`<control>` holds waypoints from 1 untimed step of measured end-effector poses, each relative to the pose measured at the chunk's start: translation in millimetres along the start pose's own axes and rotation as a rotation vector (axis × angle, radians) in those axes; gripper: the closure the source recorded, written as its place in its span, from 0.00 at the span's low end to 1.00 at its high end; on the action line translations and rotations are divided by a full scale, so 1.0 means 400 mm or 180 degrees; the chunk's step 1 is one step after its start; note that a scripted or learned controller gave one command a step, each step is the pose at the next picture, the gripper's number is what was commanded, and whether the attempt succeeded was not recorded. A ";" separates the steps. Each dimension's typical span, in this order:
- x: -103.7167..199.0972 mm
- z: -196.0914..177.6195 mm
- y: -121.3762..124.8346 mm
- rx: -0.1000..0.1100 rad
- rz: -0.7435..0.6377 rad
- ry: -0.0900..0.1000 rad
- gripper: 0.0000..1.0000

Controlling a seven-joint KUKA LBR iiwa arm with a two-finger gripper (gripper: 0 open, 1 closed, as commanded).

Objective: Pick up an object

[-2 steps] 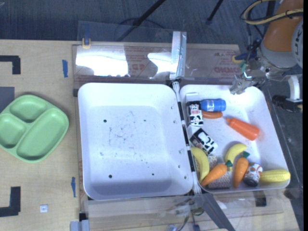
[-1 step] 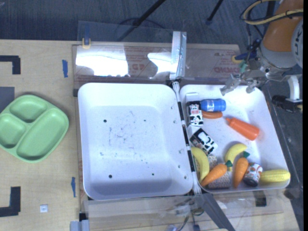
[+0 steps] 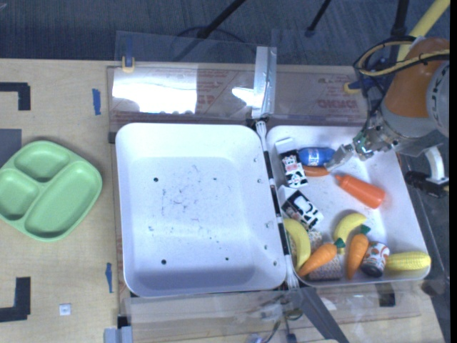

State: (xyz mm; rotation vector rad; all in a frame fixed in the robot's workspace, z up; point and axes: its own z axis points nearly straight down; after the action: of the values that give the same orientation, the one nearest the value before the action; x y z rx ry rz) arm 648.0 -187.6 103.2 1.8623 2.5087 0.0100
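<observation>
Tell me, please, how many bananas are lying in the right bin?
2. One banana lies along the bin's left wall; the other banana curves near the middle, above a carrot. Others might be hidden under the pile.

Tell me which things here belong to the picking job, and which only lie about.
For the job: gripper; right bin with blue bottle, orange bottle, two bananas, two carrots, corn cob, small can.

Lying about: left bin; green divided plate.
</observation>
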 end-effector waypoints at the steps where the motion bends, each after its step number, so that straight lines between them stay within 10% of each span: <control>1: 0.098 0.039 -0.165 0.0036 -0.0182 0.0028 0.00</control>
State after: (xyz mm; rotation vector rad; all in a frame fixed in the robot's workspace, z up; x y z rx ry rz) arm 573.7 -169.2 86.4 1.7977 2.5719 0.0033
